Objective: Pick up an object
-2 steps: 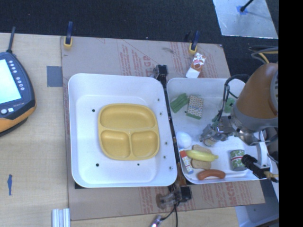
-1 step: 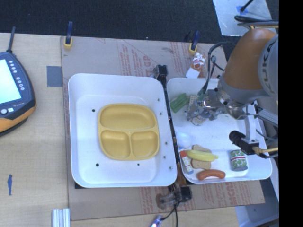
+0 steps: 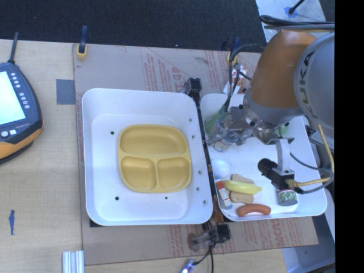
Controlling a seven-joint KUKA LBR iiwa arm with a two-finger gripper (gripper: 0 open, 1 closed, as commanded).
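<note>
Gripping or not, we cannot tell: our gripper [image 3: 226, 134] sits low in the right bin [image 3: 316, 205], by something green [image 3: 213, 121]. A banana [image 3: 242, 186] and sausage [image 3: 253, 210] lie closer.

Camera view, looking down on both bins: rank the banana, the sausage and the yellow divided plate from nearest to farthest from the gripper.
1. Banana, right bin, just below the gripper.
2. Sausage, right bin's front edge, farther down.
3. Yellow divided plate, middle of the left bin; measured to its centre, farthest.
</note>
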